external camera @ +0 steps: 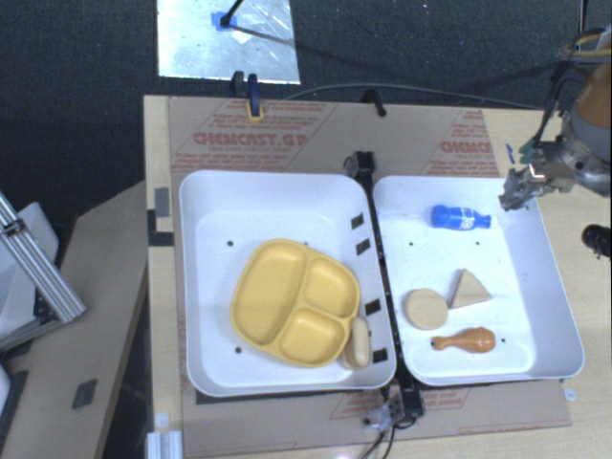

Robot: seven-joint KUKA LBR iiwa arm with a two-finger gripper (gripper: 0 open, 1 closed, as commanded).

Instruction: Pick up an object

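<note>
- Lying in the right bin [559,299]: blue bottle [459,218] near the far wall, white label unreadable; tan round disc [426,309], pale wedge [469,291], orange-brown pear-shaped piece [466,340] clustering toward the near side.
- Hovering over that bin's far right corner, near the bottle: gripper [517,191], carrying nothing; grip state impossible to tell.
- Sitting in the left bin [215,208]: yellow divided plate [295,301], beige roll [358,342] touching it.
- Reading "CHEMCAST GP" in red on the board [287,127] beneath.

arm [585,137]: grey metal, kinda chunky | orange band just above the wrist | gripper [517,191]: small dark fingers, pale silvery mount behind
</note>
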